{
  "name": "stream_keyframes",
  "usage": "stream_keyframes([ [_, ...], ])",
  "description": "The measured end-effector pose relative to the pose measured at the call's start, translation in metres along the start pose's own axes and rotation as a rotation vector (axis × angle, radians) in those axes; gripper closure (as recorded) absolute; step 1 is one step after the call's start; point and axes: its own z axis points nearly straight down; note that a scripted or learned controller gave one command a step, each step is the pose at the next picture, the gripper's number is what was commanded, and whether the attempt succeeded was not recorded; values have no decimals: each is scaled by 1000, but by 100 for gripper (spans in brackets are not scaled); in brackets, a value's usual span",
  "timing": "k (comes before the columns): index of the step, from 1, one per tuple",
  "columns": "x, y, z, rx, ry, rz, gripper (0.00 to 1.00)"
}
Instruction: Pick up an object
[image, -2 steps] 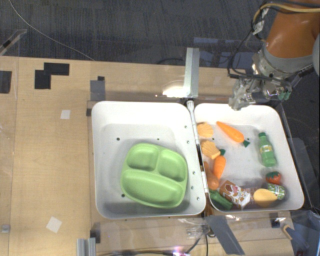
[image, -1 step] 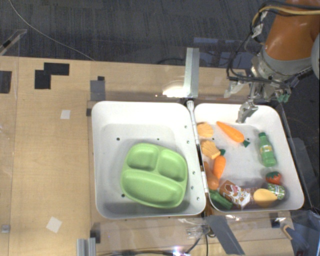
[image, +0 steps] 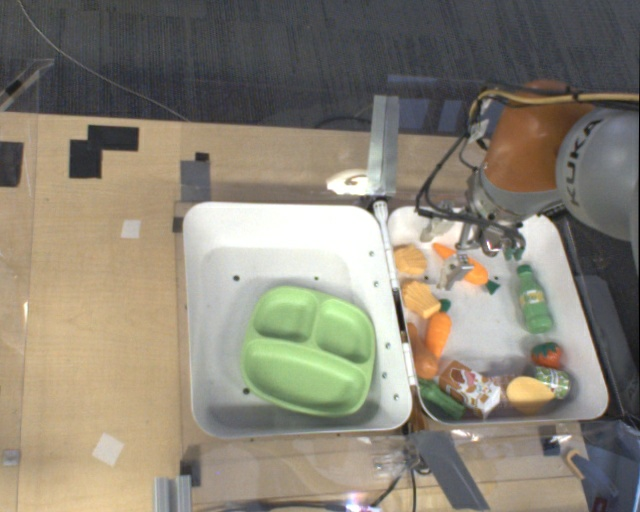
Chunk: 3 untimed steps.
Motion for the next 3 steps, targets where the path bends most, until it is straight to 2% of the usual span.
stream_keyframes([
  [1, 49, 2, 9, 1, -5, -13, 0],
  [2, 135, 21, 7, 2, -5, -112, 0],
  [3, 63, 12, 10, 1, -5, -217, 0],
])
